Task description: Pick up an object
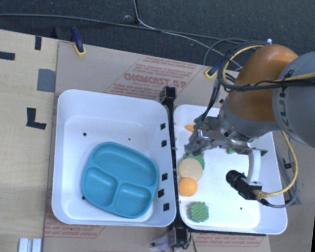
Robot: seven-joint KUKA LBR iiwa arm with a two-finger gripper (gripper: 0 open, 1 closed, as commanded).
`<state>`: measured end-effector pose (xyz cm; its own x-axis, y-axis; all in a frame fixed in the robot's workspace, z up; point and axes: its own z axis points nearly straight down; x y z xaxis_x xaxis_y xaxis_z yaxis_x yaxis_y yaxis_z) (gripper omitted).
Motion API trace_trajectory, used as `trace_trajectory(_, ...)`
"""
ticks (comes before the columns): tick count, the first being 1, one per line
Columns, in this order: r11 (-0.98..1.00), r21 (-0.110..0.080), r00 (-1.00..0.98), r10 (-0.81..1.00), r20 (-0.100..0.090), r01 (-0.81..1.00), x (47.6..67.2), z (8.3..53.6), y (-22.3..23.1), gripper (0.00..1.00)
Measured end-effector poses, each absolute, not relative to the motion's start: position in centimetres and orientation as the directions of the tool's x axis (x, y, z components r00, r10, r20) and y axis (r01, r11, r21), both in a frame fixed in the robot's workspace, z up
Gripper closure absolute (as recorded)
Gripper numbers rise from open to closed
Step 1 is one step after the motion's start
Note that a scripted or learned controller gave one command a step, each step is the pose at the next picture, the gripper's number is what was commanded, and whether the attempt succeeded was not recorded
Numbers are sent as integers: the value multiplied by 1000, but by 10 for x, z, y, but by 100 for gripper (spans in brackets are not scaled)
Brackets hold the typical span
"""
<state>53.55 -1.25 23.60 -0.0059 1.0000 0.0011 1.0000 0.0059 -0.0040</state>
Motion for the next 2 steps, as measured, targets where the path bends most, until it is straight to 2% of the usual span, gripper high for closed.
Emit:
trace_trajectory(1, 7, -2, -7, 1000, 2, 1000, 527, 242, 38, 100)
trace_trajectory(2, 7, -3, -7, 1000, 1, 1000, 509, 243, 92, 100)
